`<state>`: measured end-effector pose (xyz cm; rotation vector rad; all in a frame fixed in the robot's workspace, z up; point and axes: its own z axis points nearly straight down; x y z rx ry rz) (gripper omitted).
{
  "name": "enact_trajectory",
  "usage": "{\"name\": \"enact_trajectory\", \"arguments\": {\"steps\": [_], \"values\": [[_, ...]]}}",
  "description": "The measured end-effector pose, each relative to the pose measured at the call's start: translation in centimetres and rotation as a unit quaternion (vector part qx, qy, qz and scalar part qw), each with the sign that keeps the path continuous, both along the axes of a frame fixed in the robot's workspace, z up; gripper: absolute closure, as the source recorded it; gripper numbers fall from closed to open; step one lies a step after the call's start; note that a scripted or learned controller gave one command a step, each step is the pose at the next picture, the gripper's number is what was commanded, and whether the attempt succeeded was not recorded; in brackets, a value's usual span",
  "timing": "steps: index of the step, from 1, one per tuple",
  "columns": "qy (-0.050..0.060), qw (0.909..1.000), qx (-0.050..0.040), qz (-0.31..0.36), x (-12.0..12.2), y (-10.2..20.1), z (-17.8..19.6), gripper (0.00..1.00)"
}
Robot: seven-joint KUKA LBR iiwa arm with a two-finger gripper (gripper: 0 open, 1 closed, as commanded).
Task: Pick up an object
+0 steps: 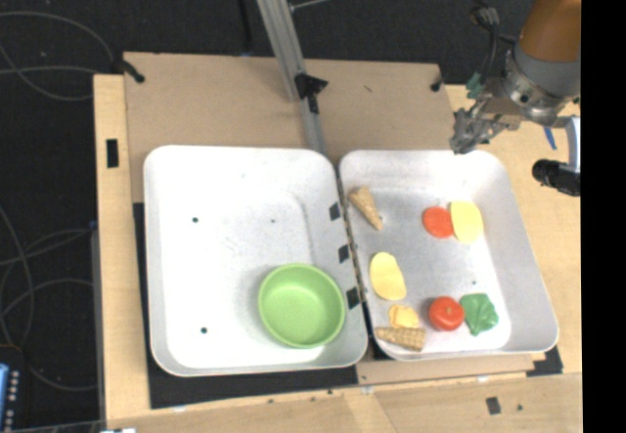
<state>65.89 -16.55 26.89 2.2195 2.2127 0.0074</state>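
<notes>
My gripper [468,138] hangs above the far right corner of the right bin [421,177], with nothing visible between its fingers. In that bin lie a tan cone-shaped piece [366,207], a red ball [437,222] touching a yellow piece [467,222], a pale yellow oval [387,276], a red tomato-like toy [446,313], a green toy [478,313], and a small yellow piece [402,316] beside a waffle-textured piece [402,336]. All of these sit well below and left of the gripper.
The left bin [215,196] holds a green bowl [301,305] near its front right corner. A grey metal pole [284,40] slants up from between the bins. The arm [548,30] enters from the upper right.
</notes>
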Motion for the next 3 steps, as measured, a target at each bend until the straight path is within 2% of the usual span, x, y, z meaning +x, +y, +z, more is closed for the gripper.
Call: {"name": "enact_trajectory", "arguments": {"steps": [1,3], "values": [[0.004,1.0000,0.0016,0.005,-2.8,5.4,0.2,1.00],[0.005,1.0000,0.0018,0.005,-7.9,12.8,0.0,1.00]]}}
